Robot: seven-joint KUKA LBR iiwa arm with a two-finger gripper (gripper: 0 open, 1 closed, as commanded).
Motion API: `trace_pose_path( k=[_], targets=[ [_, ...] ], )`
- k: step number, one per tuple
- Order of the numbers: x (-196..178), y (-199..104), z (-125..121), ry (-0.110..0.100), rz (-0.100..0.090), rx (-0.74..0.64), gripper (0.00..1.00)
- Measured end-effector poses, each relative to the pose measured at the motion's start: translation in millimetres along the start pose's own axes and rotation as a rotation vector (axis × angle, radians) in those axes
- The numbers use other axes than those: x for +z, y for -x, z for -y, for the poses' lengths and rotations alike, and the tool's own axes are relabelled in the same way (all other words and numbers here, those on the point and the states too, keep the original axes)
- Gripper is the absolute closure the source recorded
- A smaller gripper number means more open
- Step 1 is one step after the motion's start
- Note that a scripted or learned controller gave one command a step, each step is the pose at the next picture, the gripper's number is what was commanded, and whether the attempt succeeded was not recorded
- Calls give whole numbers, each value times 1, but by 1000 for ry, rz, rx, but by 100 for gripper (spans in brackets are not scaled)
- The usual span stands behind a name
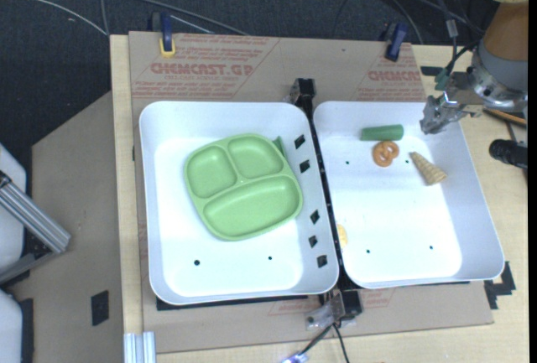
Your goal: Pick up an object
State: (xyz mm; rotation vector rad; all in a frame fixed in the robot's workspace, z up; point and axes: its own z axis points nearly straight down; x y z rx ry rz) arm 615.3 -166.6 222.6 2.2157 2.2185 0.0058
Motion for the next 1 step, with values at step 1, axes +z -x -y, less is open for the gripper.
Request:
trace_pose_path(
  k=[1],
  targets=[
    [-60, -7, -8, 2, 0, -1, 100]
  ],
)
